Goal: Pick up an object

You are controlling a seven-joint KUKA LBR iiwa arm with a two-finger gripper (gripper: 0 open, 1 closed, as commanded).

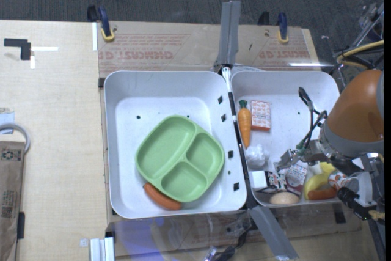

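Now, at the bottom right of the frame, the arm [360, 113] reaches over the right bin [287, 79], and its gripper [296, 159] hangs low above a crowded pile in the lower right corner of that bin. I cannot tell from this view how the gripper stands, because the wrist and the clutter hide it, and nothing shows as held.

The pile just beside the gripper has a crinkled packet [292, 175], a yellow piece like a banana [317, 181], a red-orange piece [321, 194] and a pale round thing [284, 197] near the bin's lower rim. These touch one another, so a single one is hard to separate.

A little higher in the frame, near the wall between the bins, lies a clear crumpled wrap [255, 156], then a toy carrot [245, 122] lying lengthwise, with a small printed card box [261, 114] just beside it.

In my judgement the carrot is the easiest object: it looks light, stiff and a bit smooth, so the hold should go across its thick middle, not on the thin tip. The packet is soft and may slip or fold.

Toward the left of the frame, the left bin [122, 131] bears a green divided plate [180, 159], with an orange sausage-like toy [162, 197] partly under its lower edge. The plate is wide and flat, so only its rim gives a hold.
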